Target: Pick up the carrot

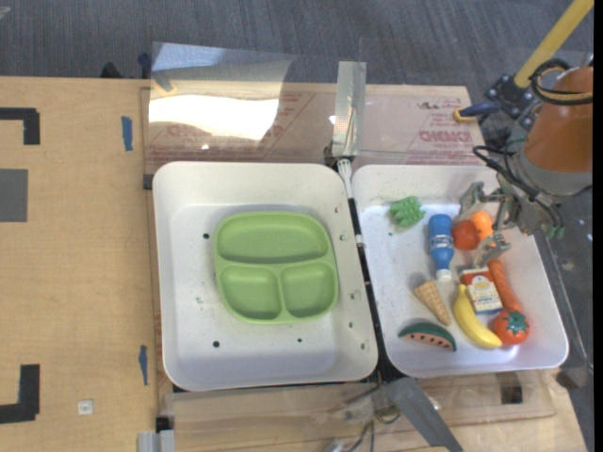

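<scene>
Gripper over the crowded right bin; carrot lying in the bin.

Right bin packed along its far-right side: carrot lies lengthwise near the right wall, touching the small carton, with tomato at its lower end and banana just beside. Open floor is mostly at the bin's upper left, near the broccoli. Arm enters from upper right, wrist angled down. Fingers sit beside an orange fruit above the carrot; cannot tell whether they are parted or closed, or holding anything.
</scene>
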You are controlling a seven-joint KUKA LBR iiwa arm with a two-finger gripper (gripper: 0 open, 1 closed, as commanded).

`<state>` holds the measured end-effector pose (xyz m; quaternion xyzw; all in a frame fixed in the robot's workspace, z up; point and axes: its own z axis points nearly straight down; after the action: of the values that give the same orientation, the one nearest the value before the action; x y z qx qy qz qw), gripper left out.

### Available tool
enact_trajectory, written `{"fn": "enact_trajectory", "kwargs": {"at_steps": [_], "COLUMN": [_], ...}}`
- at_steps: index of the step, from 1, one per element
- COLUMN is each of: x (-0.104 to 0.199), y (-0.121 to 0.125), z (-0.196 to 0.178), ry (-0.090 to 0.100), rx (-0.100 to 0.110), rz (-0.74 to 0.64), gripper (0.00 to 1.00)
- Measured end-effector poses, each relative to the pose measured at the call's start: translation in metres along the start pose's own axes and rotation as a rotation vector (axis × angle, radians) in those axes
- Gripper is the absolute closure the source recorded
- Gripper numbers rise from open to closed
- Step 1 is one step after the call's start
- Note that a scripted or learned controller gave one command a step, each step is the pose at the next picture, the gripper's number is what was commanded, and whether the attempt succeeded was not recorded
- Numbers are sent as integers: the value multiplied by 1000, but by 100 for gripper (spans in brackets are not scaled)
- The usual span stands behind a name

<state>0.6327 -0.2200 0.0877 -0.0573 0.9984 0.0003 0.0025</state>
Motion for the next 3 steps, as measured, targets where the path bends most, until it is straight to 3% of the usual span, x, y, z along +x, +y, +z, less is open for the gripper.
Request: {"fn": "enact_trajectory", "kwargs": {"at_steps": [1,2,3], "x": [-4,-7,56], "y": [1,1,3], "z": [-15,-27,-3], "ry": [-13,-22,-7], "rx": [5,8,5], "rz": [-1,-2,-252], "gripper": [100,100,100]}}
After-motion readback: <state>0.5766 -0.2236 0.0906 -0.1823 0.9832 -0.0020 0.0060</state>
